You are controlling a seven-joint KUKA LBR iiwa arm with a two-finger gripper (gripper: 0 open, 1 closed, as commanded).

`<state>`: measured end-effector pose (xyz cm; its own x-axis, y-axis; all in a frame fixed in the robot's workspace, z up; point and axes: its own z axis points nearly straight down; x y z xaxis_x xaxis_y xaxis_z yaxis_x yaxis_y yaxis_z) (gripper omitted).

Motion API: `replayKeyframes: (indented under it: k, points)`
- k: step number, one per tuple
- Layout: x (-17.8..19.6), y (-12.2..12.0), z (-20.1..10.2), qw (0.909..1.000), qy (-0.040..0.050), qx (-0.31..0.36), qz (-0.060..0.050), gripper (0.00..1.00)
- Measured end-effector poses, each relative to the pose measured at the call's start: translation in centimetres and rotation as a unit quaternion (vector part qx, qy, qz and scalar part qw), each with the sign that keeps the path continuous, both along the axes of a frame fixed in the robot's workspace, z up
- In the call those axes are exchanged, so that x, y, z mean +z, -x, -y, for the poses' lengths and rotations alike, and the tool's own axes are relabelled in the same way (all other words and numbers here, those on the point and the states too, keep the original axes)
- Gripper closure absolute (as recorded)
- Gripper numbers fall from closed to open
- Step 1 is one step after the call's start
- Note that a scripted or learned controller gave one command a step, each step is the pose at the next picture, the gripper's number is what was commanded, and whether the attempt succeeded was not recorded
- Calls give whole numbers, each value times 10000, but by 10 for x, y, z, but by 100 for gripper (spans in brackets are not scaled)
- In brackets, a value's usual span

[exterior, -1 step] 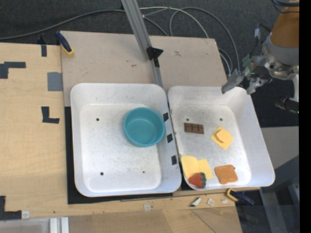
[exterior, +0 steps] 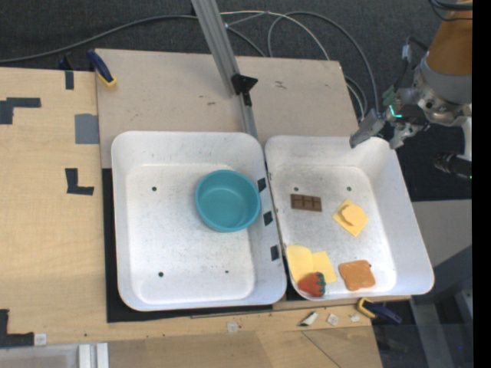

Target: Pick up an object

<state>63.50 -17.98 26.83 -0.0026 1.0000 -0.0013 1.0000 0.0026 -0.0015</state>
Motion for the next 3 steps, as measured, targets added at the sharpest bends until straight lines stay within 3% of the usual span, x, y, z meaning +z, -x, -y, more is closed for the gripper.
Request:
replayKeyframes:
  k: [3]
  points:
    - [-136, 4, -13, 10000, -5, 0, -20, 0]
